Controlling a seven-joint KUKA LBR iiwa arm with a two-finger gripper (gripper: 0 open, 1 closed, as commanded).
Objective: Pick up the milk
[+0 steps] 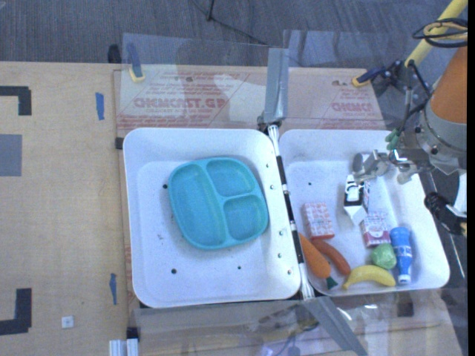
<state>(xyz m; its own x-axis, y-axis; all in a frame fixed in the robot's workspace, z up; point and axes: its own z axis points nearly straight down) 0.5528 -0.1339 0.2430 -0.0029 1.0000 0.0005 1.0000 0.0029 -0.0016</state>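
Note:
The milk (355, 196) is a small white carton with black markings, in the right bin (297, 199) towards its middle right. My gripper (368, 166) reaches in from the right and sits right at the carton's upper end, touching or almost touching it. From this angle I cannot make out whether the carton rests on the bin floor or is raised off it. The arm's orange band (454, 95) is at the right edge of the view.
Around the milk lie a pink carton (319, 219), a red and white carton (375, 228), a blue bottle (401, 252), a green item (384, 256), a banana (369, 276) and a carrot (318, 256). A blue divided plate (218, 202) lies in the left bin (141, 199).

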